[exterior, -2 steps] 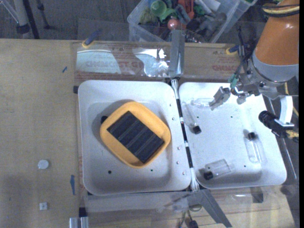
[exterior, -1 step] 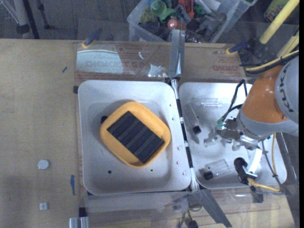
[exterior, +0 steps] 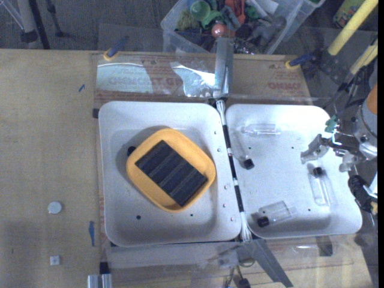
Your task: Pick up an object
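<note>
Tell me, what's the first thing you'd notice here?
The big yellow pad with dark stripes, lying tilted in the left bin. Then the clear vials scattered in the right bin, and the gripper poking in over that bin's right edge. Behind the bins sits a clear tub of colourful toys.

clear tub of toys [exterior: 240,11] | blue clamp [exterior: 114,48] | wooden bench [exterior: 42,131]

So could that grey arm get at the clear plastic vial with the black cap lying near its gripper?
Probably yes. The clear plastic vial with the black cap lies alone on the right white bin's floor, just below the gripper, and nothing sits between them.
</note>
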`<state>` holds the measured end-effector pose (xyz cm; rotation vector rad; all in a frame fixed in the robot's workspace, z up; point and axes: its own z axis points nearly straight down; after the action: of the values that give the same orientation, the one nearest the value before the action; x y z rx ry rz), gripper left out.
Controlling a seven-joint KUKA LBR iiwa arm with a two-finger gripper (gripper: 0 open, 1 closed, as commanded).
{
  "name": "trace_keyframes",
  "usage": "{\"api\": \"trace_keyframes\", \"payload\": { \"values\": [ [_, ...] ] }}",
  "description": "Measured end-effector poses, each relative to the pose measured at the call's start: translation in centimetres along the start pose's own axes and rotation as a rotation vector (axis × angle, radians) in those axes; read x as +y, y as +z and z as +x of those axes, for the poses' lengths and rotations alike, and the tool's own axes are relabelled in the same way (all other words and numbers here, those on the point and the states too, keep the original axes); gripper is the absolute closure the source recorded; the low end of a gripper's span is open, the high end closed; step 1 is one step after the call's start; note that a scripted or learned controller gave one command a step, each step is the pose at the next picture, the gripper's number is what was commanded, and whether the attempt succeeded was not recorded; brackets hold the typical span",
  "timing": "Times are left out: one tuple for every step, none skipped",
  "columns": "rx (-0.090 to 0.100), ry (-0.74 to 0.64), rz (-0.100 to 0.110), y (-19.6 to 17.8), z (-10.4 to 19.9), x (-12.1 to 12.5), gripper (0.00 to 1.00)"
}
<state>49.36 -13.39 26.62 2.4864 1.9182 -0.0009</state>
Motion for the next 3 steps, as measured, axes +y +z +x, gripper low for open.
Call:
{"api": "trace_keyframes", "payload": {
  "values": [
    [-0.001,-0.105,-0.002,5.3,-0.1,6.3,0.00],
    [0.002,-0.216,0.002,6.3,-1.0,0.8,0.00],
    [0.000,-0.219,-0.001,10.2,-5.9,4.0,0.00]
  ]
}}
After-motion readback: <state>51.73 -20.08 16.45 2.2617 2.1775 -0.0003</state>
